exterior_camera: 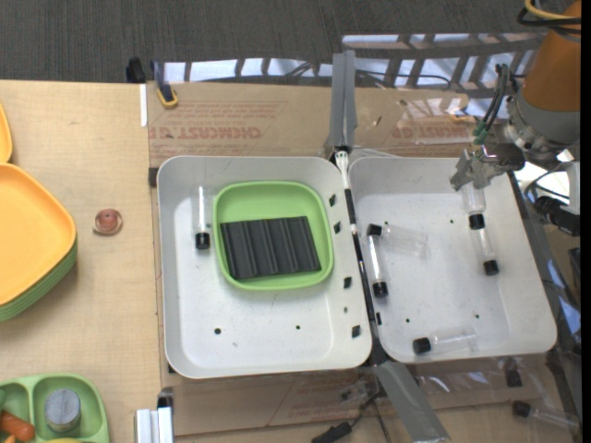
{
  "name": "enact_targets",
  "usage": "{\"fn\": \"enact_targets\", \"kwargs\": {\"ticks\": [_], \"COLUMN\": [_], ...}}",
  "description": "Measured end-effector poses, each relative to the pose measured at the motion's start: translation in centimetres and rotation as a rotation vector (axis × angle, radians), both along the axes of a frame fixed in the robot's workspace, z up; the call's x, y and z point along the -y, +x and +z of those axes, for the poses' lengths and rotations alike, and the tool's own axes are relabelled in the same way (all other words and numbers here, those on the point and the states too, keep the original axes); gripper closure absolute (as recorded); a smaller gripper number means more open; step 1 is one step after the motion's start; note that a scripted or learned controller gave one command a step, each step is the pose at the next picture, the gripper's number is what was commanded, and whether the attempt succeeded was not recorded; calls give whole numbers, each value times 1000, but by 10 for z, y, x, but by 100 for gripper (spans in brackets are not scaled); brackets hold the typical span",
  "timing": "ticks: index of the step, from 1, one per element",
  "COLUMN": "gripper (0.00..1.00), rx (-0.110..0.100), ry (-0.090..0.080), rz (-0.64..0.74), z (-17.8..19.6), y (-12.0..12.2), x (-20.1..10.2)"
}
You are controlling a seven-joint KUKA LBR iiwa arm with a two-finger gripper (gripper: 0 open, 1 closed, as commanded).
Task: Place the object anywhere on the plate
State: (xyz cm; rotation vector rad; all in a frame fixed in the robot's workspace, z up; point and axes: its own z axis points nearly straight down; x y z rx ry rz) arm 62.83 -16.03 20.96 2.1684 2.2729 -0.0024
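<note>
Clear tube (476,212) hangs under my gripper (473,175); plate (273,234) sits in the left bin (185,330).
Whether my grip has closed on it I cannot tell; a loose hold may drop it crossing the divider (355,238).

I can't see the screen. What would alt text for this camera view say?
A robot arm's hand hovers over the right white bin, where several clear tubes with black caps lie scattered. The left bin holds a green plate carrying a dark ridged block, with one tube beside it.
</note>
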Motion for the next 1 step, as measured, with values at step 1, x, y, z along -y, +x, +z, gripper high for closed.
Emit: {"fn": "enact_targets", "kwargs": {"ticks": [1], "gripper": [0], "rx": [0], "ry": [0], "rz": [0], "z": [0], "y": [0], "x": [0]}}
